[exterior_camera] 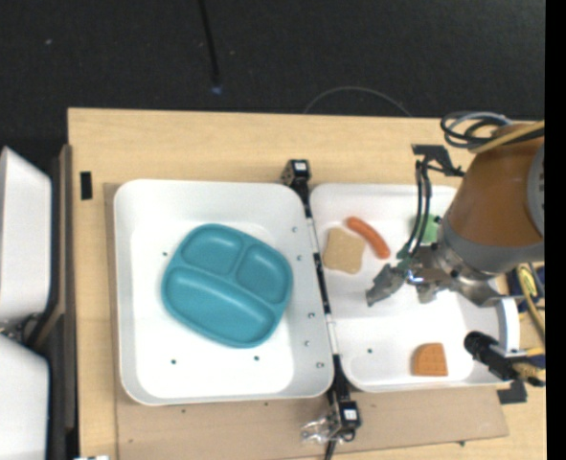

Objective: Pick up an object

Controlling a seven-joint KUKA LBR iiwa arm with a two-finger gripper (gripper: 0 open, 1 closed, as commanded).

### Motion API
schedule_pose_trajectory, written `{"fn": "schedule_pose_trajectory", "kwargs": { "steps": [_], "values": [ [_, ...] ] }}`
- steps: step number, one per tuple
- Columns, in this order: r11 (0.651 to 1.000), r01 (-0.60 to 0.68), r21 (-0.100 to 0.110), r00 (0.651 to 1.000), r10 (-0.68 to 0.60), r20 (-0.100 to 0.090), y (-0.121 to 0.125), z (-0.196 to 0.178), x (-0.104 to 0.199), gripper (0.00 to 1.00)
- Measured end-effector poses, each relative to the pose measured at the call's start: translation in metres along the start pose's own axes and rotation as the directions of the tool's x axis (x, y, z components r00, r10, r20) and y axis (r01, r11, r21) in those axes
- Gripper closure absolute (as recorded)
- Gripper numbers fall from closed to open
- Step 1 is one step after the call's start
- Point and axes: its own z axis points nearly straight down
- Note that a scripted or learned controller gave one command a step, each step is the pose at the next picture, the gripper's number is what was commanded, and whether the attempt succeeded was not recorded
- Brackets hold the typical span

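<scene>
fixed overhead camera, slanted down, both bins (pixel 129 286) framed

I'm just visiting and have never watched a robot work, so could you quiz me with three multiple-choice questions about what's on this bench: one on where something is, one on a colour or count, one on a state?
1. Where does the divided plate lie?
A. In the left bin
B. In the right bin
C. On the bare bench

2. How many food pieces lie in the right bin?
A. One
B. Three
C. Five

3. Is anything between the fingers of the gripper?
A. Yes, the sausage
B. Yes, the toast
C. No, nothing

Answers:
1 A: the teal plate sits in the middle of the left bin.
2 B: a sausage, a tan bread slice and an orange piece.
3 C: the gripper hangs over bare bin floor, apart from all three.
</scene>
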Motion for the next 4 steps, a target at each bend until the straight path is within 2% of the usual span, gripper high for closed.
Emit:
{"fn": "schedule_pose_trajectory", "kwargs": {
  "steps": [2, 3, 4],
  "values": [
    [1.0, -0.001, 0.0, 1.0, 0.001, 0.0, 0.003, 0.097, 0.0, 0.0],
    [1.0, -0.008, -0.007, 1.0, 0.008, -0.003, 0.005, 0.083, 0.001, 1.0],
    [1.0, -0.005, -0.009, 1.0, 0.005, 0.0, 0.008, 0.034, -0.01, 1.0]
  ]
}}
